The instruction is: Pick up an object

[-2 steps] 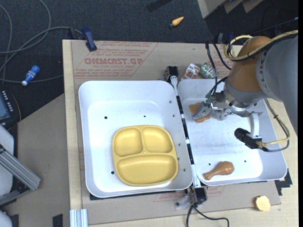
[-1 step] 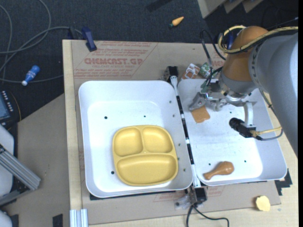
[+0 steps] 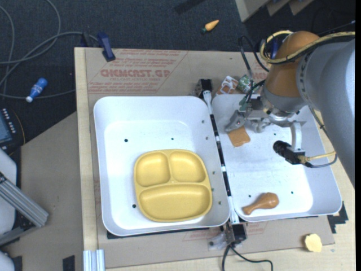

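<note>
Nearest to us, on the bare worktop [image 3: 141, 66] by the right bin's front corner, lies a small yellow lump [image 3: 313, 242], outside either bin. Just behind it, inside the right bin [image 3: 316, 199] near its front rim, we see a toy drumstick [image 3: 261, 202] lying flat, fat end to the right and thin end pointing left. It looks like light, stiff plastic, smooth and perhaps a little slippery; we would take it across the narrow shank or the neck below the bulb, where two fingers can close squarely.

To the left, the left bin [image 3: 113, 117] holds a yellow divided plate [image 3: 172, 184], three compartments, sitting toward the front. It is broad and shallow, so we judge it an awkward grasp except at the rim.

Farther back in the right bin, a small flat orange-brown piece [image 3: 240, 137] rests near the dividing wall. It seems thin and light, hard to get under, and it lies close to the gripper [image 3: 248, 117].

The arm enters from the right, its orange band above the wrist, bent down steeply over the back of the right bin. The gripper sits low, just behind the orange-brown piece; whether it is wide or narrow we cannot tell. We see nothing between its tips.

Beyond the bins a small orange object [image 3: 211, 25] lies on the dark floor.
</note>
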Controlling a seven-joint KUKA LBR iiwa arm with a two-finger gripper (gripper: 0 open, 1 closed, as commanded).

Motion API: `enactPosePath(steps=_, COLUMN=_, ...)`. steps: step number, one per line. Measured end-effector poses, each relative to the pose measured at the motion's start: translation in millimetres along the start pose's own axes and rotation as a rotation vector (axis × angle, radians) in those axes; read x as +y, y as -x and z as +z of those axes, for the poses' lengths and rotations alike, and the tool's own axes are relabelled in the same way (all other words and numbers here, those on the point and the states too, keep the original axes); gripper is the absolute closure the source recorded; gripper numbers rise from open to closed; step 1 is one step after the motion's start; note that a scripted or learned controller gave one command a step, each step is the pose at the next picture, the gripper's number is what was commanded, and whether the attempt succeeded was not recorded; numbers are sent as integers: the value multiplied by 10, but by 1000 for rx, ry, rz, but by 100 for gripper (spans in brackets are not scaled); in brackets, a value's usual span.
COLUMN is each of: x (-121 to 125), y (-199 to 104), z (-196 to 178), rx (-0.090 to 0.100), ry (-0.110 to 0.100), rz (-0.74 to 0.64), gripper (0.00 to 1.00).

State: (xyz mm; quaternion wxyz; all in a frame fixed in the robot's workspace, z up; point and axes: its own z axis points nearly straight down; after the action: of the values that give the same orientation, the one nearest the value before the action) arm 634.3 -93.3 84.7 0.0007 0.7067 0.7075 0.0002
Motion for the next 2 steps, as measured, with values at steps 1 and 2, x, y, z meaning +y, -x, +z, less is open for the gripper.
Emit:
enactPosePath(steps=1, x=0, y=0, z=0, rx=0, ry=0, rz=0, gripper=0)
enactPosePath(steps=2, x=0, y=0, z=0, rx=0, ry=0, rz=0, gripper=0)
